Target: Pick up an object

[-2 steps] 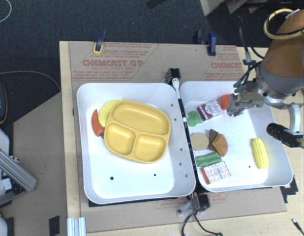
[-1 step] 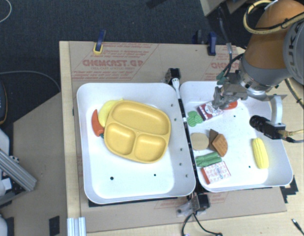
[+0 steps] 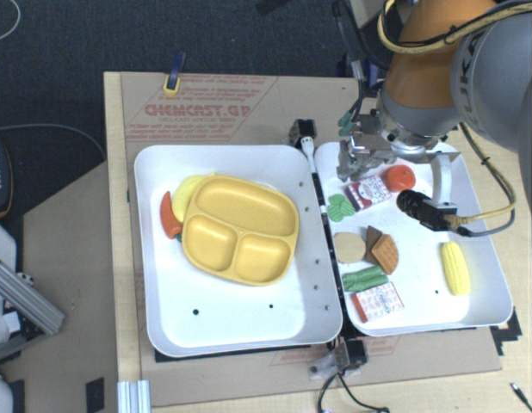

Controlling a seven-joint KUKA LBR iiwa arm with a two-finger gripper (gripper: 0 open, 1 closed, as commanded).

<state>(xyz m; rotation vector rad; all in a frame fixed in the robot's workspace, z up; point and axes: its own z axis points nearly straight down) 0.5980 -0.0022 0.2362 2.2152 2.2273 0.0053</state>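
A sheet of brown cardboard (image 3: 206,101) covers the bench, set against a dark floor, and on it two shallow white bins lie side by side. The left bin (image 3: 163,299) holds a yellow divided tray (image 3: 240,229), with a red piece (image 3: 170,218) showing from under its left edge. The right bin (image 3: 481,304) carries the loose toy food, and that is where the gripper (image 3: 362,155) hangs, over the bin's far-left corner, near the wall that it shares with the other bin. From above, the wrist body covers the working end, so I cannot tell whether the pincer is apart or together, and nothing can be seen clamped in it. The closest candidate is a red-and-white packet (image 3: 369,192), which lies flat just on the near side of the gripper, almost beneath it. Its long axis runs roughly across the bin, tilted a little. A red tomato (image 3: 401,177) sits just to the packet's right and a green leaf piece (image 3: 340,206) just to its left. Both look close enough to crowd a grasp. Farther toward the near edge are a brown wedge (image 3: 384,252) and a corn cob (image 3: 455,268), well apart from the gripper. By my judgement, the coming move is a short shift toward the near side and a descent, closing across the packet's short width.
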